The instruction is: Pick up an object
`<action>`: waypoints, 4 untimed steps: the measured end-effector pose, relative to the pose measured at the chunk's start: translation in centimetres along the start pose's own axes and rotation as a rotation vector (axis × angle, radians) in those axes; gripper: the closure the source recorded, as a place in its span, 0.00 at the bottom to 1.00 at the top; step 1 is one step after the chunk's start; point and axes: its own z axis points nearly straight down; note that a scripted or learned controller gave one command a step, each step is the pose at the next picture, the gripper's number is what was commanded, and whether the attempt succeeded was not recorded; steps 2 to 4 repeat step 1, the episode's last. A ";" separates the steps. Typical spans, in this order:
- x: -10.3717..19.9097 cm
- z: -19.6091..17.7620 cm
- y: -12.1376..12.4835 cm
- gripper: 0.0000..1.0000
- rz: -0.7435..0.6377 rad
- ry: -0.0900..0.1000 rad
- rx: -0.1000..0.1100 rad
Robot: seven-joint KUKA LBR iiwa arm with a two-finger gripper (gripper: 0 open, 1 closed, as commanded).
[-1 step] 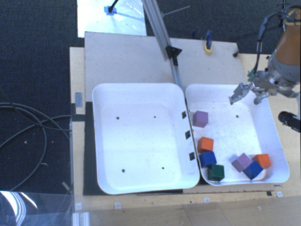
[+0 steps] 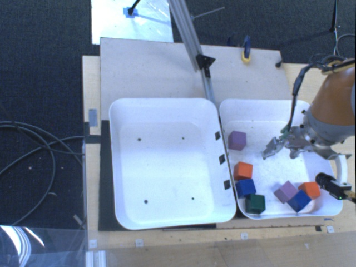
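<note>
Fingers of the gripper [image 2: 271, 148]: spread slightly, nothing between them, hovering over bare floor in the right bin [image 2: 261, 111]. Candidates: purple block [image 2: 237, 140] just to the left; orange block [image 2: 243, 171], blue block [image 2: 245, 187] and green block [image 2: 256, 203] clustered along the divider; a lavender block [image 2: 286, 192], blue and orange trio near the front corner. Advice: choose the lone purple block, centre over it, descend straight, close across flat faces. Markings: none legible.
</note>
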 end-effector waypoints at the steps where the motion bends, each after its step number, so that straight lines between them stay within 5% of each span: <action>1: -5.3 1.7 -5.2 0.00 0.006 -0.004 -0.006; 4: -5.3 1.7 -5.2 0.00 0.006 -0.004 -0.006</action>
